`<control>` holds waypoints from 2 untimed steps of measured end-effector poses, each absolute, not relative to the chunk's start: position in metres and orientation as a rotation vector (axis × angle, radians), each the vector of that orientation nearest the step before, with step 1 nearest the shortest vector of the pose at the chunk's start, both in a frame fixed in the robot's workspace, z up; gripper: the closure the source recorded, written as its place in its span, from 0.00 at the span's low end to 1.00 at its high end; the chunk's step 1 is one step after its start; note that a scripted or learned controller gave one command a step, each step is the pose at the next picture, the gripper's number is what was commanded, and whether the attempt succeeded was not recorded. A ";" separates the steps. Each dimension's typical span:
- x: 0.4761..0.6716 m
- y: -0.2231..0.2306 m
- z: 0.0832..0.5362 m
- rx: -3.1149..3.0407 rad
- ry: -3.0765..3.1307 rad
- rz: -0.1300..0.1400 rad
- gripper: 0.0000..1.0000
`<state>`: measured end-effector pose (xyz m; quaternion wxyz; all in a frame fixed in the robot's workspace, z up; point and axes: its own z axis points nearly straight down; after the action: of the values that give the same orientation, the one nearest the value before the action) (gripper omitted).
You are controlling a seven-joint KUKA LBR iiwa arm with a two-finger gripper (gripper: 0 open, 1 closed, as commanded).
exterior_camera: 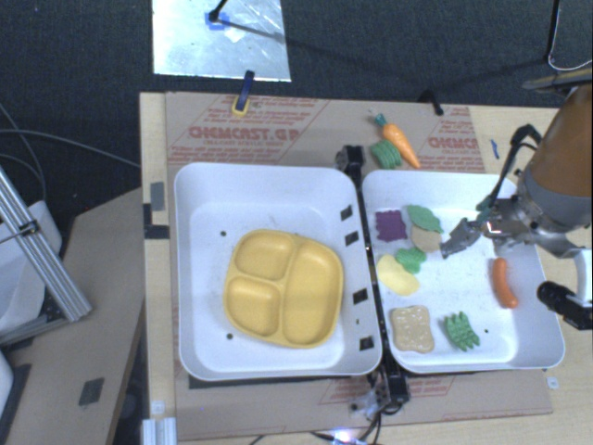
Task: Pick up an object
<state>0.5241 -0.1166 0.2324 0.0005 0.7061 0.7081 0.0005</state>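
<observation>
Hovering low in the right bin (533, 341), pincer (456, 243) near the tan piece (426, 239), can't tell its opening, orange sausage (504, 283) lying near-to-far.

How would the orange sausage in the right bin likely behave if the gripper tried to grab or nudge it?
The sausage looks rounded and elongated, so it may roll sideways if pushed. Its glossy, plastic-looking surface could slip between fingers. It lies apart from the other toys, so a nudge probably disturbs nothing else.

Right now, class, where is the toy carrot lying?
The carrot lies outside both bins, on the cardboard just beyond the right bin's far-left corner, near the black clamp between the bins.
</observation>
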 end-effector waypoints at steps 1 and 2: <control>0.582 -0.065 0.182 2.209 2.230 0.005 0.00; 0.521 -0.087 0.079 2.230 2.223 -0.007 0.00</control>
<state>0.5214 -0.0873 0.0792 -0.0035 0.7083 0.7059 -0.0023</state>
